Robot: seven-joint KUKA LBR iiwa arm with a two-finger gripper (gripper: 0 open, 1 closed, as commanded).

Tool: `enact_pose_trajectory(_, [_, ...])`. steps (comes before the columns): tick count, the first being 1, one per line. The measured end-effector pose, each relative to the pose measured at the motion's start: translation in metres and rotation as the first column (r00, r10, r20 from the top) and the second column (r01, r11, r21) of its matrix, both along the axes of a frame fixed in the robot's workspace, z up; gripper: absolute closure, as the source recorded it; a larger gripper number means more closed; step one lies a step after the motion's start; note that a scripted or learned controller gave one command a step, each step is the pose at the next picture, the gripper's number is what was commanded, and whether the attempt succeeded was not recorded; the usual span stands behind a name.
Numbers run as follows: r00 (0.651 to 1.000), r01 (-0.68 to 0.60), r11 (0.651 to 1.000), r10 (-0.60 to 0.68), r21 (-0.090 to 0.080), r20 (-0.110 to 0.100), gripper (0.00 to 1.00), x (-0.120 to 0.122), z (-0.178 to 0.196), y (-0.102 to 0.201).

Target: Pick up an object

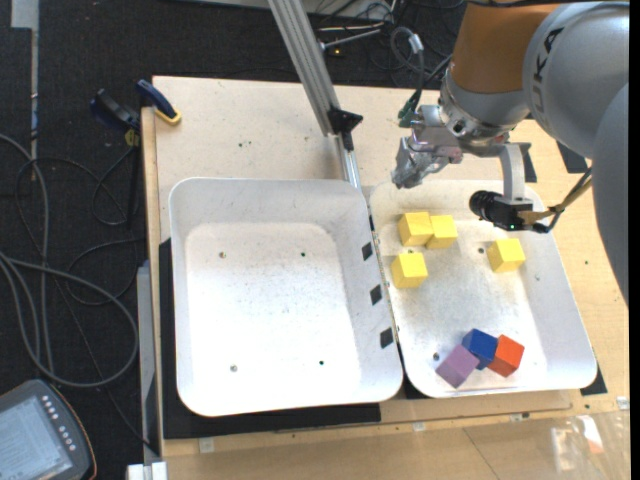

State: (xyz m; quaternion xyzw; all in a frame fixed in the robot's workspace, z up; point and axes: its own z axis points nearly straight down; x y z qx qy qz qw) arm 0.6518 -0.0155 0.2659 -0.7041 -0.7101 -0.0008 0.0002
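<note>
Four yellow blocks (416, 228) lie in the right bin (560, 308) toward the desk's far edge; purple (458, 366), blue (481, 345) and orange (507, 355) blocks cluster near its front. The gripper (410, 173) hangs above the bin's far-left corner, carrying nothing.

You've got even, bright overhead light; white bins (270, 288) near clipping, soft short shadows, mild blur at bench (250, 118) front-right corner.
</note>
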Motion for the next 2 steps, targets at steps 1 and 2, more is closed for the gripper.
enact_pose_trajectory(1, [1.0,0.001,1.0,-0.001,0.0,-0.003,1.0,-0.006,-0.02,0.049])
enact_pose_trajectory(2, [1.0,0.001,1.0,-0.001,0.0,-0.003,1.0,-0.007,-0.035,0.1])
